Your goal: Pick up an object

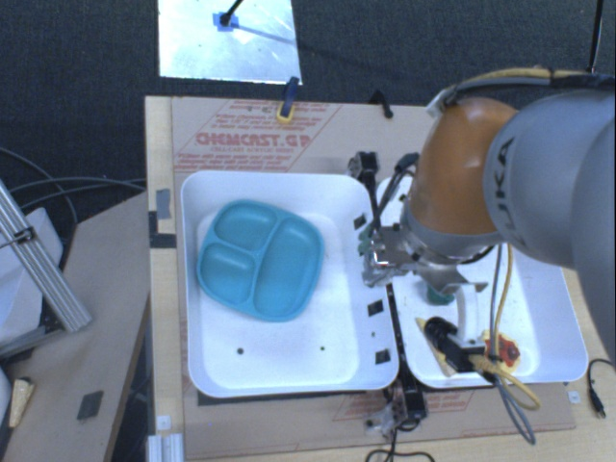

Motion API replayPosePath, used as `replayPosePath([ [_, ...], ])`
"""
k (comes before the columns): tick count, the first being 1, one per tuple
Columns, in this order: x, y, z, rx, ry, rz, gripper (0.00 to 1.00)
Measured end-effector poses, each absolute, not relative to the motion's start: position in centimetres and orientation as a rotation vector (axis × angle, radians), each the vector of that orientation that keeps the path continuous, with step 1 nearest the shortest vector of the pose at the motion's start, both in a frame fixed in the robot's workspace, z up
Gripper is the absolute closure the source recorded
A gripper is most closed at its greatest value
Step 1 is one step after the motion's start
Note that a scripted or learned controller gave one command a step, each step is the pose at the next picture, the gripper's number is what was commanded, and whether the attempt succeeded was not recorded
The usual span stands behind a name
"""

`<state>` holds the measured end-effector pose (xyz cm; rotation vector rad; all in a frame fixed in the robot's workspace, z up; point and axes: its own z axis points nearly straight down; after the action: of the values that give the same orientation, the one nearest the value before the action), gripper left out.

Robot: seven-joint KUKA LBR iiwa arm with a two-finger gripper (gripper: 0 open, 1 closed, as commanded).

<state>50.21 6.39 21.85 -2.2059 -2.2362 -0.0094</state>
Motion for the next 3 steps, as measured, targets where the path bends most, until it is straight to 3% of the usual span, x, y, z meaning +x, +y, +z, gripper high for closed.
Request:
replayPosePath([
  [1, 48.6, 10.7, 19.3, -2.210, -2.229, -0.001, 1.00],
  [2, 49.2, 18.1, 21.2, -2.210, -2.234, -0.007, 1.00],
  [3, 52.9, 13.4, 26.7, -2.229, -2.223, -0.009, 1.00],
])
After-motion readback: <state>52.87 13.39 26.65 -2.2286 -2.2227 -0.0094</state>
